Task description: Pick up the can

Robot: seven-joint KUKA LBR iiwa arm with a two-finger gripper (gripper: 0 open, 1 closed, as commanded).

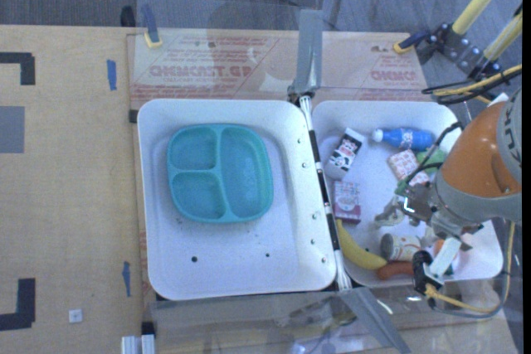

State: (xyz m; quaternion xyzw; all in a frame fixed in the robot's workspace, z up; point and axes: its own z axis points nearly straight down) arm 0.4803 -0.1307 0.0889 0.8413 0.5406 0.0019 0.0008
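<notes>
arm low over the right bin (pixel 485 261).
the can (pixel 400 245) lies beside a banana (pixel 357 249); the jaws (pixel 406 211) hover just above it, grip impossible to tell.

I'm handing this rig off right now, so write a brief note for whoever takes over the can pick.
Gripper: low in the right bin, hanging just above the can; whether the jaws are open is unclear.
Can: lying on its side near the bin's front edge, beside the banana. Not seen between the jaws.
Done: arm brought over the can.
Left: grasp and lift it.
</notes>
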